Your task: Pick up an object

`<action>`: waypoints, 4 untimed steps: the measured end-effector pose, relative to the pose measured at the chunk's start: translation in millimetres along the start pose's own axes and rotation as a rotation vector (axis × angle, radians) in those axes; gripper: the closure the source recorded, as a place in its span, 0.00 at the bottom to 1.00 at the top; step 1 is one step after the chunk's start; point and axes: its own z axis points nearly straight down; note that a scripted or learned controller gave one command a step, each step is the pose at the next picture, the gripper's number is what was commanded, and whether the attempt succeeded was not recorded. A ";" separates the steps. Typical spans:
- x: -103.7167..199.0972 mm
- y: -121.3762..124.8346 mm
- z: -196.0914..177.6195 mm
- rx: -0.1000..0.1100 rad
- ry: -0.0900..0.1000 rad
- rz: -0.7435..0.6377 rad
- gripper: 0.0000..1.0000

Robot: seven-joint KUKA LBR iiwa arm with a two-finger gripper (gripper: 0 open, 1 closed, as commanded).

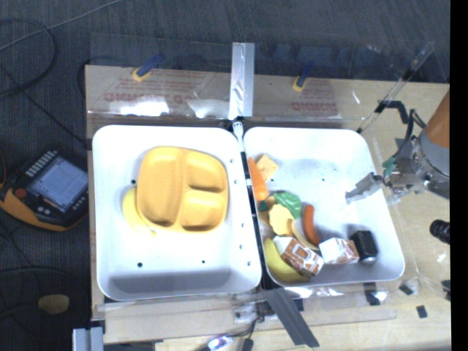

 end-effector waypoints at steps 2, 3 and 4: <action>18.0 7.5 115.1 0.000 0.001 -0.217 0.00; -6.9 18.8 118.8 -0.001 -0.002 -0.443 0.00; 55.2 37.0 138.9 -0.016 -0.009 -0.093 0.00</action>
